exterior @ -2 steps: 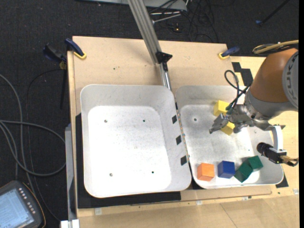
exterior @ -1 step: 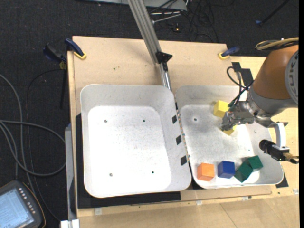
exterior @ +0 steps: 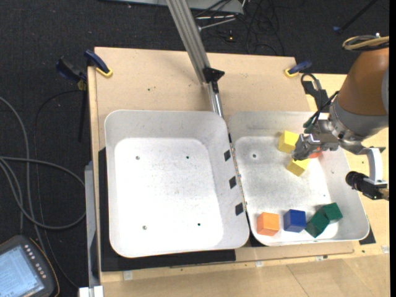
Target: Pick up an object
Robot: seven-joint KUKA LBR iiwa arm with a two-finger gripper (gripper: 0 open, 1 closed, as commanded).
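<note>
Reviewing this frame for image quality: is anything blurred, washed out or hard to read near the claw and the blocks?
Camera view: even lighting, soft shadows under the blocks; orange block, blue block and green blocks read crisply. The white right bin is bright but keeps its speckle. The claw is small and dark against the arm, so its tip blends with the yellow blocks beside it.

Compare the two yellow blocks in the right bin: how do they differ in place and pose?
The upper yellow block lies left of the hand, nearer the bin's far wall; the lower yellow block lies just below the hand, nearer the bin's middle. The upper one looks slightly larger and squarer to the view; the lower one sits turned at an angle. Both are yellow and rest in the right bin.
</note>
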